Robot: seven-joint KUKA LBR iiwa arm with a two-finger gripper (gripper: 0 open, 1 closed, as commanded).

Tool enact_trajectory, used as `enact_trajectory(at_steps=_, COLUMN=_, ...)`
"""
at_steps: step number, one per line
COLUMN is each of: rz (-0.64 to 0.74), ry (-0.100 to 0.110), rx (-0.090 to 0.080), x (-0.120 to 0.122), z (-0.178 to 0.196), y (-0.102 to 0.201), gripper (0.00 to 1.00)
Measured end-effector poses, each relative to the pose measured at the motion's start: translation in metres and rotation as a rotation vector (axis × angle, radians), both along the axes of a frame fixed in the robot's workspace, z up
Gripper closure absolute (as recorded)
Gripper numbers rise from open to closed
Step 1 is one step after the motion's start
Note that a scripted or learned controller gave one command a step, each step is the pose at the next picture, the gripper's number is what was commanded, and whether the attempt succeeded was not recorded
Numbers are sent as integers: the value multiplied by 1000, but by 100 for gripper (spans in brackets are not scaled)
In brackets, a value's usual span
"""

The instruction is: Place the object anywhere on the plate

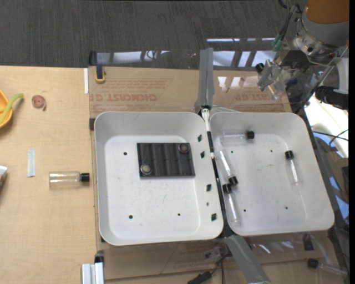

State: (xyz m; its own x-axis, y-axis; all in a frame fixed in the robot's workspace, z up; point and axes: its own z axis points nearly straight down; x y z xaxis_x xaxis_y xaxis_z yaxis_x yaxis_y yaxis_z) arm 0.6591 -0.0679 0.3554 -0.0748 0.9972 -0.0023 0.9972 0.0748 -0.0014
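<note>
A slanted overhead look at a bench with two shallow white bins set side by side, their inner rims touching. The left bin point(111, 222) holds a dark ribbed plate point(166, 160) lying flat just above its middle; two small round grey fittings sit on the plate, one at its upper right corner and one at its lower left. No vial rests on the plate, so by the look of things the placing has not begun.

The right bin point(310, 216) holds the candidate objects, clear vials with black caps. One vial point(238, 135) lies near the top wall. Another vial point(292, 166) lies tilted near the right wall. Two more vials point(225, 168) lie almost end to end along the left wall, close to the shared rim. A further vial point(65, 178) lies outside the bins on the wooden bench point(44, 233), well to the left.

The arm point(327, 16), with its orange band, enters at the upper right corner and is raised above the far edge of the right bin. The gripper point(272, 77) hangs beyond the bin's top rim, over the cardboard, well apart from every vial. Nothing is visible between its fingers; whether they are spread or closed cannot be told from this angle. Picking up a vial, carrying it across and setting it down all appear to remain
</note>
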Motion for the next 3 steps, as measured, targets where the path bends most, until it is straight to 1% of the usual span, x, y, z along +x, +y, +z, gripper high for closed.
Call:
enact_trajectory(at_steps=1, rz=14, ry=3, rx=1, x=-62, z=-89, y=65, gripper=100)
enact_trajectory(at_steps=2, rz=154, ry=-1, rx=0, x=-1, z=13, y=44, gripper=100)
enact_trajectory(at_steps=3, rz=246, ry=3, rx=2, x=-71, z=-74, y=75, gripper=100)
